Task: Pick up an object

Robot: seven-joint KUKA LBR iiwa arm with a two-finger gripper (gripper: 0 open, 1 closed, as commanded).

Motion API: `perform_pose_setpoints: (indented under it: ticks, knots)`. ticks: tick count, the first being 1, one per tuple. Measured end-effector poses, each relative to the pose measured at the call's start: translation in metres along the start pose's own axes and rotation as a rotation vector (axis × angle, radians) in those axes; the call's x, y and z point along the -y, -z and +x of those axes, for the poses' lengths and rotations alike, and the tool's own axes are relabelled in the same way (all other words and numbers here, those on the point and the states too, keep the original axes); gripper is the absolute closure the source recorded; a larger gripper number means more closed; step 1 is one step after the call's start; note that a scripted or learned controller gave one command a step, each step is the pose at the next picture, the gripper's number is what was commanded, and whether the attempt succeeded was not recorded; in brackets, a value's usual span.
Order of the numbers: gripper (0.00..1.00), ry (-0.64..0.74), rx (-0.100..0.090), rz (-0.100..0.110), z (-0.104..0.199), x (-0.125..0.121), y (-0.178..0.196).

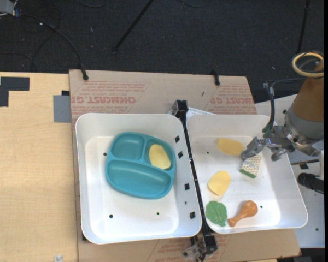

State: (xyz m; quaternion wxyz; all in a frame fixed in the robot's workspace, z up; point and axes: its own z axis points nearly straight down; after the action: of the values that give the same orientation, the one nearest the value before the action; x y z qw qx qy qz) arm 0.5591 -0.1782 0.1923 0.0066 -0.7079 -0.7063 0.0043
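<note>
My gripper (255,149) is over the right bin (287,198), near its upper right part, with the grey and orange arm (309,105) behind it. A small white and green block (251,167) lies just below and against the gripper's tip; whether it is gripped is unclear. Elsewhere in this bin are a yellow chip (229,146) to the left of the gripper, a second yellow chip (219,183), a green leaf piece (216,213) and an orange drumstick (243,213) near the front.
The left bin (93,212) bears a teal divided plate (136,173) with a yellow piece (159,156) in its upper right compartment. A black divider (188,173) runs between the bins. Cardboard (153,94) lies behind them.
</note>
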Motion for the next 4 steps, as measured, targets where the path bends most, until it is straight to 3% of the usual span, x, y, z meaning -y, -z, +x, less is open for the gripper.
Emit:
perform_pose_setpoints:
  ticks: [1,2,3,4]
  knots:
    - [0.0,0.003,0.003,-0.014,0.0,-0.003,0.007]
    - [0.0,0.002,0.0,-0.007,0.01,0.0,-0.049]
    - [0.0,0.001,0.008,-0.017,0.009,-0.002,-0.099]
    - [1.0,-0.001,0.01,-0.023,0.007,-0.004,-0.084]
